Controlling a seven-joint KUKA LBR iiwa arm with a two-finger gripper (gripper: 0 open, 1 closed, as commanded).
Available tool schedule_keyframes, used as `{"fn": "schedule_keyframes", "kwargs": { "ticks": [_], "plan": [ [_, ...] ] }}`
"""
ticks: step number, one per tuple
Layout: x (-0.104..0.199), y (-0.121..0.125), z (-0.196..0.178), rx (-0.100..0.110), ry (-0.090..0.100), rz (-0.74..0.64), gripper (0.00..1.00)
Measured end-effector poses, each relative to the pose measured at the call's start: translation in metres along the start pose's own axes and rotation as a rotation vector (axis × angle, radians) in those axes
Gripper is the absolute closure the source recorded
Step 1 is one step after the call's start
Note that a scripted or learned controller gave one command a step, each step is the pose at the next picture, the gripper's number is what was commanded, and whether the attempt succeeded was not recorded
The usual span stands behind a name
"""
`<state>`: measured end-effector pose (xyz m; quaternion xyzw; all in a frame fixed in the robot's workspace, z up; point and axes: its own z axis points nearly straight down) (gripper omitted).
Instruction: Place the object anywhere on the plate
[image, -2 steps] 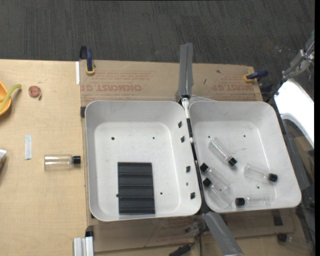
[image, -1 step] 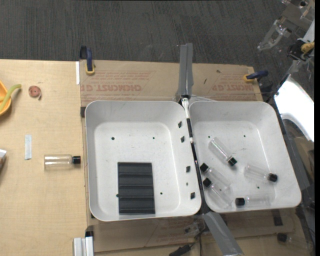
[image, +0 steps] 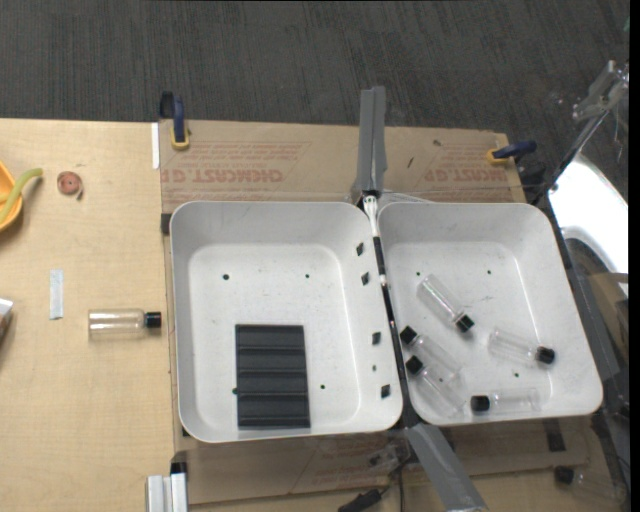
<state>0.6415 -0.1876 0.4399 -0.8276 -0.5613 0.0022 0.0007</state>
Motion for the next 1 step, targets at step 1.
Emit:
{"fn": "schedule_keyframes", "kwargs": {
  "ticks": [1],
  "plan": [
    [0.0606,-0.0048,0.0000,0.000,0.000,0.193,0.00]
  ]
}}
